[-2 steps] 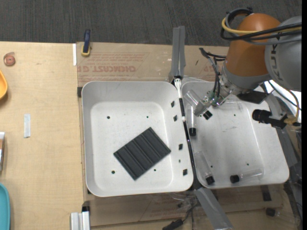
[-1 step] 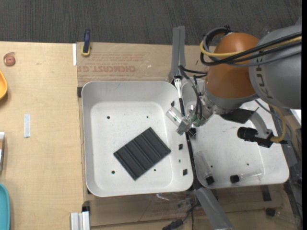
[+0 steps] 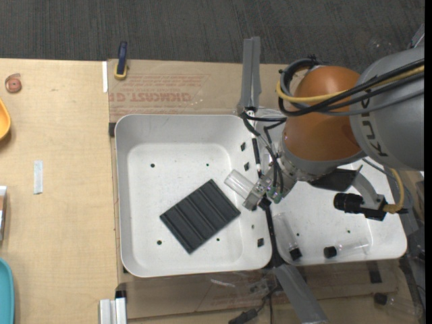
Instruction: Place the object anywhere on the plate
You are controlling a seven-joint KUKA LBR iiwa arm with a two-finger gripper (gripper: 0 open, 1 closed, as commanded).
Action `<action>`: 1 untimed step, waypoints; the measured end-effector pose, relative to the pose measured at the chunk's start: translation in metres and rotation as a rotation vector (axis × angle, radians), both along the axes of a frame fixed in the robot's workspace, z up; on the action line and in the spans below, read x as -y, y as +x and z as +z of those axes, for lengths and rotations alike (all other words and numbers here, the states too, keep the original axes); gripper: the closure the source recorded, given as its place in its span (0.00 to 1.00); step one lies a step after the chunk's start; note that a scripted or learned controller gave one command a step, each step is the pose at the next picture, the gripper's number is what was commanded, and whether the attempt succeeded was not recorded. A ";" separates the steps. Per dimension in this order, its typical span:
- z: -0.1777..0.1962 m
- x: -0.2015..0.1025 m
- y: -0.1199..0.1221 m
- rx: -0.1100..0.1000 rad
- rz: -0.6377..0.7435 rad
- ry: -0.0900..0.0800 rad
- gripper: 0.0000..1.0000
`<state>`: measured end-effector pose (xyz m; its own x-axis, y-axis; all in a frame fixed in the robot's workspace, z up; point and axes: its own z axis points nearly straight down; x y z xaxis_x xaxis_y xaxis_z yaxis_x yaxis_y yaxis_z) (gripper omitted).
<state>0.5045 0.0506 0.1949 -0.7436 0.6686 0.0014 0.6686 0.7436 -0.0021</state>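
blue clamp [image 3: 121, 51] — bench's far edge, cardboard sheet [image 3: 162, 90]

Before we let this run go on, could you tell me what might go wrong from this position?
1. The gripper hangs near the inner edge of the left bin, beside the dark ribbed plate rather than above it, so a release here could well miss the plate.
2. A small clear object lies by the gripper; whether it is actually gripped is unclear, so it may be left behind.
3. Working so near the wall between the bins, the gripper could knock it.

Gripper [image 3: 255, 196] low at wrist — apparently tilted
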 end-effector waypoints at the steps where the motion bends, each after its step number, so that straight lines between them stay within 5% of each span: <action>1: 0.072 -0.060 0.009 0.002 -0.044 -0.001 1.00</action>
